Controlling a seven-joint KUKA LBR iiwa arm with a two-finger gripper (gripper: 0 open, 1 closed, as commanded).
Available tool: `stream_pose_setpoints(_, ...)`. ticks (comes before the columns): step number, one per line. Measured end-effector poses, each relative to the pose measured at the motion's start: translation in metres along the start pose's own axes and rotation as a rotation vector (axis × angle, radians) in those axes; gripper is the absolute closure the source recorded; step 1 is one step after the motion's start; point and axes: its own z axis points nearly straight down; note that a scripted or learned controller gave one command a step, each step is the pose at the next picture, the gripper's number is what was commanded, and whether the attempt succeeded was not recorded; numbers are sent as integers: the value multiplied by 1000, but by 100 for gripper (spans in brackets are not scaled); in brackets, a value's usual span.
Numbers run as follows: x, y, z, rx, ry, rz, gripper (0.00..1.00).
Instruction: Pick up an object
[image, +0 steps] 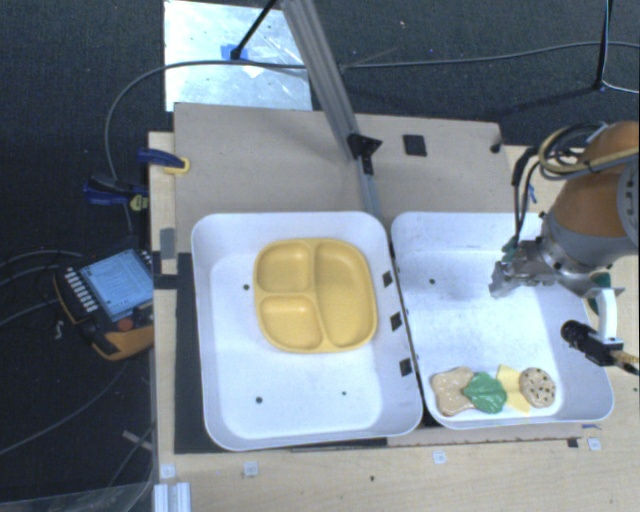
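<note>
Several small toy foods lie along the front edge of the right bin (470, 240): a tan bone-shaped biscuit (451, 390), a green leafy piece (486, 392), a yellow wedge (512, 386) and a round speckled cookie (538, 386). My gripper (507, 276) hangs over the right side of that bin, well behind the foods, with nothing visible between its fingers. The arm's orange band (600, 190) rises above it at the right edge.
The left bin (230, 330) holds a yellow three-compartment plate (313, 294). A metal pole (335, 100) slants down to the divide between the bins. A handheld pendant (108, 290) and cables lie left of the bench.
</note>
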Motion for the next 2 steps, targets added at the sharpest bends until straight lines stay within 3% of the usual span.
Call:
stream_pose_setpoints(1,1,4,-65,-4,-1,-1,100)
stream_pose_setpoints(2,1,5,-62,2,0,-1,100)
